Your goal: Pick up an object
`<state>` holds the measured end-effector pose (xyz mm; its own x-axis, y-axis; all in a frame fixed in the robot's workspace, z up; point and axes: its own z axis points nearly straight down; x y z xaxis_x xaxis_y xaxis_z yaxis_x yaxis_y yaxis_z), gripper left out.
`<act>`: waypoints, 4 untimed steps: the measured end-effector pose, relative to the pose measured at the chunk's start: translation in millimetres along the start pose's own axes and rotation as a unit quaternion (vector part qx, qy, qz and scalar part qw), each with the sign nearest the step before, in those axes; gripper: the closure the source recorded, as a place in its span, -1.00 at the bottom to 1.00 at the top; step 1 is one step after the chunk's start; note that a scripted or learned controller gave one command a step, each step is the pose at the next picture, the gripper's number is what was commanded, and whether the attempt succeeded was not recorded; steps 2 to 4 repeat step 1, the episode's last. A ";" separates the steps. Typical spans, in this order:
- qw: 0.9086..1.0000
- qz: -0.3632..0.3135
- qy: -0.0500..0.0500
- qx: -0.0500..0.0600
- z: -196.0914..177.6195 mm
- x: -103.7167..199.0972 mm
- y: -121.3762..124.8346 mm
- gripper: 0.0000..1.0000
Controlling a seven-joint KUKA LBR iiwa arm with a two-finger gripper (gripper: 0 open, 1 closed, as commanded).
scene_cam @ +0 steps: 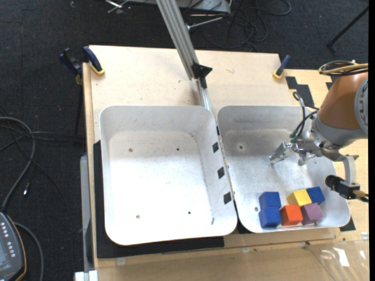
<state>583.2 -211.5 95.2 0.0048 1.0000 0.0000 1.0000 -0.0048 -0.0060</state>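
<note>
Reaching in from your right, the arm (343, 107) holds its gripper (287, 153) spread and grasping nothing above the right bin (246, 127), well apart from the blocks (291, 208) clustered in that bin's near corner.

Even, fairly bright indoor light falls from above across a pale worktop (152, 75) and two white bins. The left bin (111, 157) and the right bin (246, 124) look slightly washed out, with soft grey shading along their inner walls and no hard shadows. A thin dark shadow edges the left bin's lower rim. The floor (41, 16) around the worktop is dark and murky, with cables barely distinguishable. The picture is low in resolution and a little grainy; small details look soft. The orange band (345, 98) on the arm shows a gentle sheen.
</note>
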 end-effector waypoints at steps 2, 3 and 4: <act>1.000 -0.001 0.000 -0.003 -0.8 2.3 -42.1 -1.00; 1.000 -0.001 0.000 -0.003 -0.8 2.3 -42.1 -1.00; 1.000 -0.001 0.000 -0.003 -0.8 2.3 -42.1 -1.00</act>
